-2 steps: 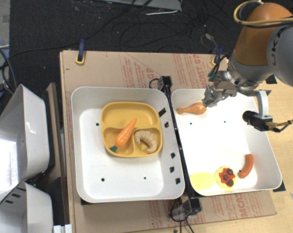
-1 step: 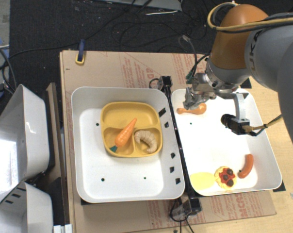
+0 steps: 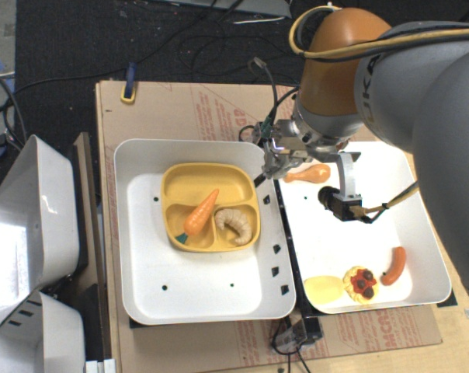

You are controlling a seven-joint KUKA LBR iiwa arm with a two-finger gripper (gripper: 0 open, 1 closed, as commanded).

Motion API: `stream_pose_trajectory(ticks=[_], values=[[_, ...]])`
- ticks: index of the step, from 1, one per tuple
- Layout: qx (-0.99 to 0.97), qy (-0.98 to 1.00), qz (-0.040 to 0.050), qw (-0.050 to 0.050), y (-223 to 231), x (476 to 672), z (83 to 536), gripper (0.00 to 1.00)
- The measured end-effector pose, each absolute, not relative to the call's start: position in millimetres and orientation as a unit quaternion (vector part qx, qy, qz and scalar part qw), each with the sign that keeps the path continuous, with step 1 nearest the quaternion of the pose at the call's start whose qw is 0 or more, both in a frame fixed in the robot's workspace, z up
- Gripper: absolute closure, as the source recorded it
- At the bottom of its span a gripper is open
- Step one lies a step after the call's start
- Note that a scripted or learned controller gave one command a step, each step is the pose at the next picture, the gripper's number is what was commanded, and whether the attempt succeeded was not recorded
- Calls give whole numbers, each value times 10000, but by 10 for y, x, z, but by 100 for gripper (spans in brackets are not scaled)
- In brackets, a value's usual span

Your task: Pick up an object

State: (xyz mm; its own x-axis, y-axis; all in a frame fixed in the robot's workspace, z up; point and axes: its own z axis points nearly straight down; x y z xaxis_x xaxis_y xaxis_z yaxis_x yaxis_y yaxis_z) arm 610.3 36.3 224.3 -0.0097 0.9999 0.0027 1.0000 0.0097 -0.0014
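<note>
The gripper (image 3: 279, 160) is seen at the far edge of the two bins, over the seam where they meet, hanging below the orange band (image 3: 339, 49) of the arm (image 3: 421, 84). Its fingers are lost among metal fittings and cabling, so whether they are parted or closed cannot be told, and nothing is seen held between them.

Just beside it, at the far-left corner of the right bin (image 3: 421, 231), a pale orange chicken drumstick (image 3: 308, 174) is found lying flat. A black fitting (image 3: 339, 203) hangs on a cable over the same bin. Near the close edge, a yellow slice (image 3: 323, 289), a small tart with red berries (image 3: 361, 281) and a sausage (image 3: 394, 265) are noted; the first two are too small to identify firmly.

In the left bin (image 3: 141, 286), a yellow divided plate (image 3: 207, 177) is set toward the far-right corner. A carrot (image 3: 202, 211) lies tilted across one divider; a shrimp (image 3: 236, 224) rests in the right compartment.

The arm's bulk hides the far-right corner of the right bin.
</note>
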Motion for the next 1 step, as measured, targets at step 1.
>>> stream_pose_trajectory(ticks=[1], values=[[-7039, -7103, -9, 1, 957, 6175, 2185, 100]])
